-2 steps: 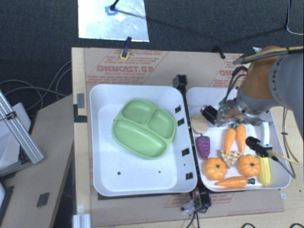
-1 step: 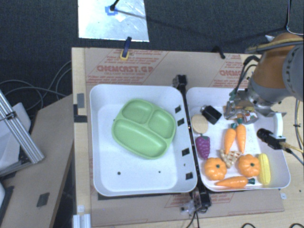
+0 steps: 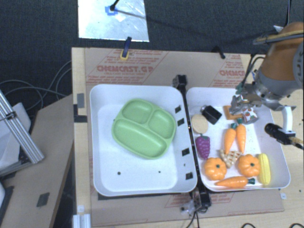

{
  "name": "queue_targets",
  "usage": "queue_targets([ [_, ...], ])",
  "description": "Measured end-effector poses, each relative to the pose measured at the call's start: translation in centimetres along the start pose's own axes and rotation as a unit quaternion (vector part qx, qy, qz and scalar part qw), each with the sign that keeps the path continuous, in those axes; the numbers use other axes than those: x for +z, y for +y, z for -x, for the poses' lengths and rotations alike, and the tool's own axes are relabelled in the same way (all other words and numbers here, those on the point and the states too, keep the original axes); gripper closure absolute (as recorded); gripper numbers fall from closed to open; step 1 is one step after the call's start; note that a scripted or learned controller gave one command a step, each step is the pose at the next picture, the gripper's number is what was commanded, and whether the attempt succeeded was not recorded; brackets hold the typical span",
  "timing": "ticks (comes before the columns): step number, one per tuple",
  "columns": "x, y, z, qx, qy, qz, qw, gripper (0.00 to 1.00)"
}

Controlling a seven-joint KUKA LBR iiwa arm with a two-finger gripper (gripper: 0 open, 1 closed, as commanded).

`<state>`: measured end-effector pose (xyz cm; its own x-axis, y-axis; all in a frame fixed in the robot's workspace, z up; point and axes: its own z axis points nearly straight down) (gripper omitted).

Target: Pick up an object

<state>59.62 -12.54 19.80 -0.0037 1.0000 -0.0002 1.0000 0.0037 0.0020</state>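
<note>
The gripper, its grip state impossible to tell from above, hovers over the right bin near two carrots (likely light, rigid, smooth plastic), best pinched across their thicker upper halves.

Grey arm — orange band above wrist — metallic silver gripper

Arm: 1 unit, entering from the right edge at the far side, orange band uppermost, grey wrist angled down and leftward. Gripper: pointed downward, low over the scene's right half. Tip detail appears cluttered and blurred.
</note>
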Motion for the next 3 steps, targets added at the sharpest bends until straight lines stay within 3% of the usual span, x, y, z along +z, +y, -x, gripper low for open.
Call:
queue_targets([
  [1, -2.7, 0.1, 0.0, 0.000, 0.000, 0.001, 1.0000, 1.00],
  [3, -2.2, 3.7, -11.1, -0.003, 0.001, 0.001, 1.0000, 1.00],
])
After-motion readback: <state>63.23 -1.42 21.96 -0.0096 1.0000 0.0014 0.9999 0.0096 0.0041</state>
